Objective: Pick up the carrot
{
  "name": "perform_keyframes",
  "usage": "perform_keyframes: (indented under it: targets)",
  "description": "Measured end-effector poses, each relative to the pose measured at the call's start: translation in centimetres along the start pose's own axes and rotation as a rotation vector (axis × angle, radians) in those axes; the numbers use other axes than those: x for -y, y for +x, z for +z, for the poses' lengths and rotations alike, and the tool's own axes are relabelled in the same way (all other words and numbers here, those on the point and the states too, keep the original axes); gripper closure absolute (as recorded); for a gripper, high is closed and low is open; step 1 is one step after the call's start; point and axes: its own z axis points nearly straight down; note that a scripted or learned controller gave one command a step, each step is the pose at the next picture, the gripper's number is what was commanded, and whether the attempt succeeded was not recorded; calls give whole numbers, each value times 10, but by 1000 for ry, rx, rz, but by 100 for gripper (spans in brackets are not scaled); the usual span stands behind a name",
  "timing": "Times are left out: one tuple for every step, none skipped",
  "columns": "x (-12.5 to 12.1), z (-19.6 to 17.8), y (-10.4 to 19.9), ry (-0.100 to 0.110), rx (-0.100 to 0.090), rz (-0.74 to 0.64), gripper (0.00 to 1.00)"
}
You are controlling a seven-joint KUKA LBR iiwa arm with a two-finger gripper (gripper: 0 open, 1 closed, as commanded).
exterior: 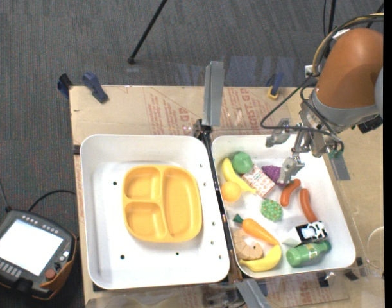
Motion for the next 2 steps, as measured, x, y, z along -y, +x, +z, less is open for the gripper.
perform_keyframes:
  targets:
    - [-45,90,96,-1,-12,114,0]
    - [-28,126,140,1,24,50,0]
